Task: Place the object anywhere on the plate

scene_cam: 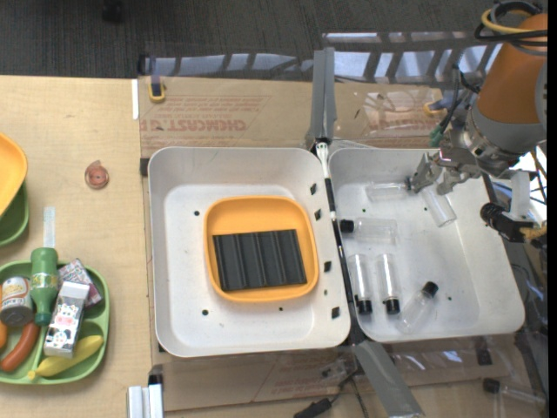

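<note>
a dark grey carpet floor (218, 16) runs along the far side, with a black chair foot (109, 7) at the far left. a pale wooden table (70, 138) fills the left, bearing a small pink disc (97, 175), a green tray of toy food (52, 320) near its front and a yellow bowl (9, 177) at the left edge. brown cardboard (226, 120) lies flat on the bench, printed with reversed red lettering. a metal rail frame (392, 50) stands far right. the light is even and soft.
</note>
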Action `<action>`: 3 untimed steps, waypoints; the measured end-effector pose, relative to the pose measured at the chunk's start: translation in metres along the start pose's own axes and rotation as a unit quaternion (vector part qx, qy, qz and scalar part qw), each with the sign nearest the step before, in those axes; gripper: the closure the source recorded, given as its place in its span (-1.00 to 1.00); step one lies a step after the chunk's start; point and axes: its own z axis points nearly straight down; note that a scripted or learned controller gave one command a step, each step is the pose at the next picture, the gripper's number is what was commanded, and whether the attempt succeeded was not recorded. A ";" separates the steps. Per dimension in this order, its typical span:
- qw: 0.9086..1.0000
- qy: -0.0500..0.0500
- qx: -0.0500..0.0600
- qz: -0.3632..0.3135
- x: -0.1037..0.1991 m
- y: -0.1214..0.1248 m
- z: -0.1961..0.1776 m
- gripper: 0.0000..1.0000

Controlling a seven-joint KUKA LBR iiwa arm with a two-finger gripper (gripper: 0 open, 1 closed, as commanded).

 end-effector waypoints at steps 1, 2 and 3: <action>0.991 -0.001 -0.001 -0.132 -0.003 0.057 -0.010 1.00; 0.981 -0.001 -0.001 -0.194 -0.006 0.057 -0.032 1.00; 0.947 -0.001 -0.002 -0.321 -0.006 0.057 -0.049 1.00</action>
